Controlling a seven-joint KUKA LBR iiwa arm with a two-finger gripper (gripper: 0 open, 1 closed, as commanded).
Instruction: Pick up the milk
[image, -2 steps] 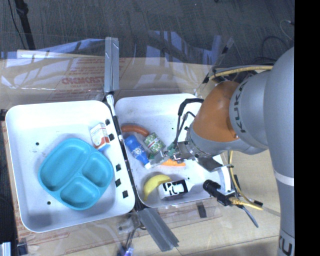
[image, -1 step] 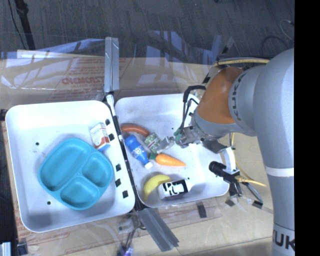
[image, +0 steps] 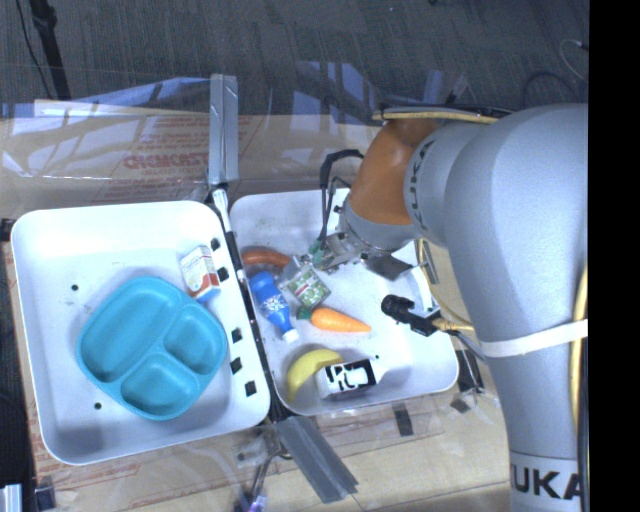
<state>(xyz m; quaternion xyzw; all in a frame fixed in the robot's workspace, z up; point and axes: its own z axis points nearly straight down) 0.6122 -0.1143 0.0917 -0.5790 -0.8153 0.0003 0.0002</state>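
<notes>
End effector (image: 322, 256) low over the right bin (image: 400, 375), its grip impossible to tell, milk carton (image: 199, 271) lying in the left bin (image: 60, 240) against its right wall, blue tray (image: 152, 346) beside it, carrot (image: 340, 321), banana (image: 310, 366), blue bottle (image: 272, 304) in the right bin

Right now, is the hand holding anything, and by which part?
Cannot be told: the hand hangs low over the right bin, away from the milk in the left bin.

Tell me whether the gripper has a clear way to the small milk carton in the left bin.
Probably yes: the small milk carton lies uncovered beside the blue divided plate, nothing on it. The gripper hangs over the right bin.
</notes>
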